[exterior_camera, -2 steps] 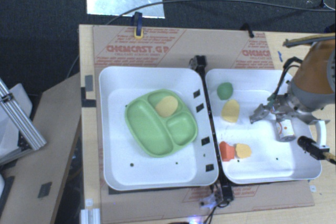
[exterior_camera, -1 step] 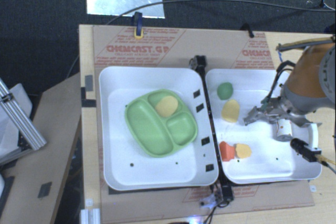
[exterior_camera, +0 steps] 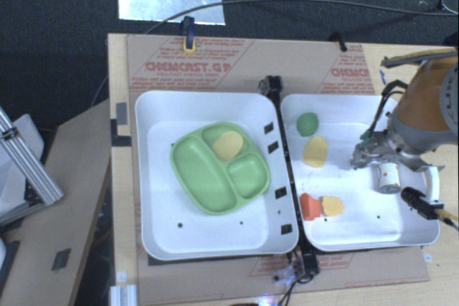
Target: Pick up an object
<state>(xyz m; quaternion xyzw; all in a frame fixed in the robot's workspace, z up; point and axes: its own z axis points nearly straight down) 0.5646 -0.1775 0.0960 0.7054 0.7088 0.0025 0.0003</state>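
Objects for picking lie in the right of two shallow white plastic bins (exterior_camera: 358, 236) that sit side by side on a bench. Nearest in that bin, close to its left wall, a small orange-red piece (exterior_camera: 310, 206) touches a rounded pale orange piece (exterior_camera: 332, 206) on its right. Farther back, a soft yellow oval piece (exterior_camera: 315, 151) lies by itself, and beyond it, just beside it, rests a small round green piece (exterior_camera: 307, 123). The grey robot arm with an orange band (exterior_camera: 423, 100) reaches in from the right, and its two-finger gripper (exterior_camera: 366, 154) hangs low over the right bin, to the right of the yellow oval piece and apart from it; whether it is open or closed cannot be made out. In the left bin (exterior_camera: 161, 226) lies a light green plastic tray with three compartments (exterior_camera: 208, 175), tilted diagonally, with a yellow rounded piece (exterior_camera: 228, 145) in its far compartment. A brown cardboard sheet with red print (exterior_camera: 215, 64) lies under both bins.
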